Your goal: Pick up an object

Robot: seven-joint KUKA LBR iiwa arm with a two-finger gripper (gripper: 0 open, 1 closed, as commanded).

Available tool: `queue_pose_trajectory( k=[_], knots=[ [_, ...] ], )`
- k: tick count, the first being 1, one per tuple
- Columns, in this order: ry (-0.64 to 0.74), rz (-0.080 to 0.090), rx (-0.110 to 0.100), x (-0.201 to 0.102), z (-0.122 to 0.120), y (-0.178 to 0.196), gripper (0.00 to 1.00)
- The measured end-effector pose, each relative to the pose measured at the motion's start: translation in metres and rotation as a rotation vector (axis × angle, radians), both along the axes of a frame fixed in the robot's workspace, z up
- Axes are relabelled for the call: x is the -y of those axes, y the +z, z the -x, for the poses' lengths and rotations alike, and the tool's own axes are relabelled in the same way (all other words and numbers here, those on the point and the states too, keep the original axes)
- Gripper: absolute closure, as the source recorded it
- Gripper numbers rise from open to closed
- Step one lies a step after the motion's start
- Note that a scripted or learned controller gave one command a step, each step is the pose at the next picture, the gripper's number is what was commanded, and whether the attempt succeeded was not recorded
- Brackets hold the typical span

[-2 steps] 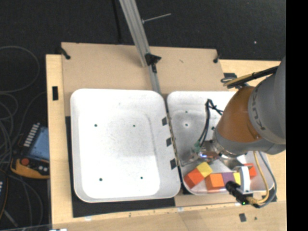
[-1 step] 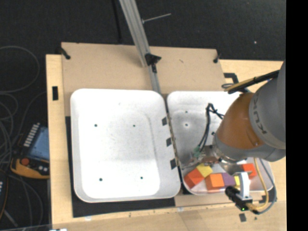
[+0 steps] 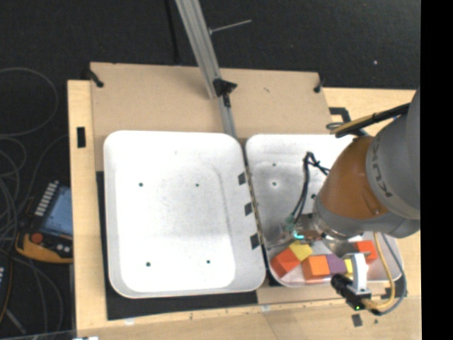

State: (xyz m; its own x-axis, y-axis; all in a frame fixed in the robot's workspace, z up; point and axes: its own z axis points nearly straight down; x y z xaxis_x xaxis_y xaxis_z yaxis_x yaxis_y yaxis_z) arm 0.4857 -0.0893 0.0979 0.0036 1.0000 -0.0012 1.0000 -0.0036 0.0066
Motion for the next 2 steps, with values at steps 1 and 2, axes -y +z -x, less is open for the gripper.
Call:
queue_pose_trajectory(
  k=[1, 2],
  knots=[
    [0.001, 0.001, -0.004, 0.035, 0.001, 0.013, 0.00],
    [0.009, -0.001, -0.002, -0.005, 0.000, 0.044, 0.00]
  ],
)
